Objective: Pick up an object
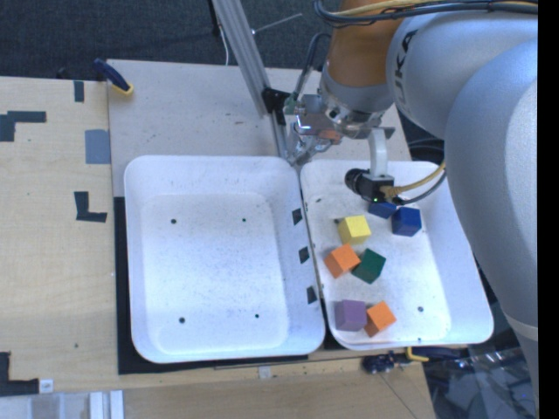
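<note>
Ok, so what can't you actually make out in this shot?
Right bin: right rim, camera view, hidden behind the arm.
Left bin: dark dots on its floor, camera view, too small to identify.
Blue-and-yellow item on the bench: camera view, too small to name.

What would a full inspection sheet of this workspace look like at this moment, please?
Surface: pale wooden bench bearing a left bin and a right bin side by side on a dark mat.
Job's things: all in the right bin: yellow block, blue block, orange block beside green block, purple block beside smaller orange block.
Clutter: blue-and-yellow tool on the bench's far side.
Grippers: gripper above the far end of the rims where the bins meet.
Cables: dark cables looped over the orange band.
Surroundings: slanted metal strut; tape marks.
</note>
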Available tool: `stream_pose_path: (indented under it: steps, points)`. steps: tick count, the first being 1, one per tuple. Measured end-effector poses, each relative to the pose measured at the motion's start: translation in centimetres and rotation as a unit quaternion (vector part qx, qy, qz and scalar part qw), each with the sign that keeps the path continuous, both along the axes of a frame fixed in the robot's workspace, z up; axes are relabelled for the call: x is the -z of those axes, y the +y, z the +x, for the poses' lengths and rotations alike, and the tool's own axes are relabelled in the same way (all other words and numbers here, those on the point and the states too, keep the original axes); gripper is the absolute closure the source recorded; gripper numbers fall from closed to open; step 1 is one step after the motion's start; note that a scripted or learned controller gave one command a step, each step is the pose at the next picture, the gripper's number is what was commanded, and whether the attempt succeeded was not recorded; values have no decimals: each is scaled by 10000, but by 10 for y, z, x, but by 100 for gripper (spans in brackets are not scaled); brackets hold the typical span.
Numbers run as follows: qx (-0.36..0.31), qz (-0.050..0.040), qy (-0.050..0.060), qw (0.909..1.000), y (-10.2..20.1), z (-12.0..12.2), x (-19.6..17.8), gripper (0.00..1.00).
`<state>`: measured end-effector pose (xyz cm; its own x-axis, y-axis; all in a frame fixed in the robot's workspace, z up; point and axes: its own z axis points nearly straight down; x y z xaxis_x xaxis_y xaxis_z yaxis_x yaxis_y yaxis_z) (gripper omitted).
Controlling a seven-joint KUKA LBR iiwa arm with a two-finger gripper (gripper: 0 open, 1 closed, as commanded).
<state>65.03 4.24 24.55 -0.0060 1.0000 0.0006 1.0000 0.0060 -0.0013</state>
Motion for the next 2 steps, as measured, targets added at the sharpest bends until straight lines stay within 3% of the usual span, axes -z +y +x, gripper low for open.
stream_pose_path:
  steps: [1,2]
  points:
    - [-3,2,2,10000,50,-6,0,100]
    - [16,-4,3,10000,46,-6,0,0]
